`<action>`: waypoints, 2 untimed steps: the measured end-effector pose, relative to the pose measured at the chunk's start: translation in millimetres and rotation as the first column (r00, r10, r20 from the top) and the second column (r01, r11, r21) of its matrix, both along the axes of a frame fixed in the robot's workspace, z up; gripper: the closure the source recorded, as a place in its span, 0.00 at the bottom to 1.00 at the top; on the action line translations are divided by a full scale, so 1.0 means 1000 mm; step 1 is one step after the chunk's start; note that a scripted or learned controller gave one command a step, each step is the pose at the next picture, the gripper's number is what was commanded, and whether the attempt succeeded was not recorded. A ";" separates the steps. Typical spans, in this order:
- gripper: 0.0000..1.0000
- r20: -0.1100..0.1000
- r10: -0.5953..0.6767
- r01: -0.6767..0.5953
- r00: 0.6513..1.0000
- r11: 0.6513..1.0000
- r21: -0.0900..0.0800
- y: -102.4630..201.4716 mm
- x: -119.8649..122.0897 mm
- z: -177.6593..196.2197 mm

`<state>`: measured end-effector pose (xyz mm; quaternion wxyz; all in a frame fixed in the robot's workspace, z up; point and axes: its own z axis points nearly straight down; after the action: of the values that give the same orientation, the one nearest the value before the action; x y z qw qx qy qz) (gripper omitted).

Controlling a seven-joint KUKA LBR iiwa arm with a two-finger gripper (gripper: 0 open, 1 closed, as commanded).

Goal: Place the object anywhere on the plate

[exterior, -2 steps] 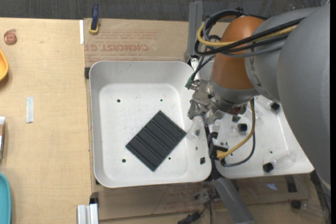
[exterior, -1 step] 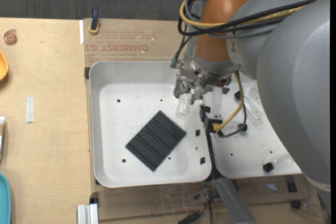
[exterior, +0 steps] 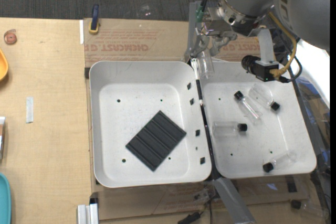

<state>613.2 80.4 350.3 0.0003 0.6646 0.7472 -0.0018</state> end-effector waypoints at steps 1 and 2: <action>1.00 -0.001 0.311 -0.311 0.950 0.950 0.002 0.040 0.038 -0.098; 1.00 0.000 0.260 -0.260 0.965 0.965 0.001 0.114 0.046 -0.063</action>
<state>659.2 194.4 287.1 0.0003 0.5606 0.8281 -0.0013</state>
